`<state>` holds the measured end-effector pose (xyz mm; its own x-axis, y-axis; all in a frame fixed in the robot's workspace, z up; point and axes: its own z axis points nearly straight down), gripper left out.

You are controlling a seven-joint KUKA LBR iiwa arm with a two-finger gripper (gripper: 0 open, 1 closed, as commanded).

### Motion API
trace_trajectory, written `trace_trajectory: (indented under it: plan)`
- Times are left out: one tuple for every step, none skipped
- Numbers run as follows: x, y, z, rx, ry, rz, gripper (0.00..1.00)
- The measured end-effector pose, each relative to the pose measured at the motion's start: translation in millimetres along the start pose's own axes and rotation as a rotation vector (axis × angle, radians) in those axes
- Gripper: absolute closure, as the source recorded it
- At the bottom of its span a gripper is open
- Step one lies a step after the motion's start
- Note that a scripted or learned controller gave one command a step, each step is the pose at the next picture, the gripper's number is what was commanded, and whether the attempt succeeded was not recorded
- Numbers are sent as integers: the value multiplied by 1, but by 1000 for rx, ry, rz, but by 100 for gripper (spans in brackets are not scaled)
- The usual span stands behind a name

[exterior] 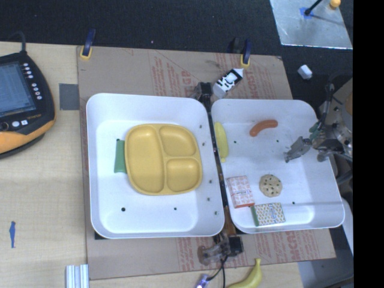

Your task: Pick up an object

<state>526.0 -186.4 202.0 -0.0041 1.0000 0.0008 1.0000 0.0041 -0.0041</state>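
Observation:
My gripper [309, 153] hangs over the right side of the right bin [312, 116], open, with nothing between its fingers. One grey finger [295, 151] points left and down. An orange sausage [264, 126] lies to its upper left, apart from it. A round cookie [270, 185] lies below and to the left. A pink-patterned packet [240, 191] and a green-edged packet [268, 213] sit near the bin's front. A pale yellow piece [221, 141] rests against the bin's left wall.
The left bin [102, 209] holds a yellow divided plate [164, 158] with a green slab [119, 156] under its left edge. A banana [249, 276] lies on the bench in front. A black-and-white object [228, 81] sits behind the bins, and a pendant [18, 101] lies at far left.

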Motion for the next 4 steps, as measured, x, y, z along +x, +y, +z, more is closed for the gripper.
trace_trajectory:
  plan:
    - [25,-8,111,2,0,-2,0]
    - [24,-6,100,0,-2,-6,100]
    - [101,-28,10,-2,-1,-3,100]
    - [171,124,6,-1,0,-1,100]
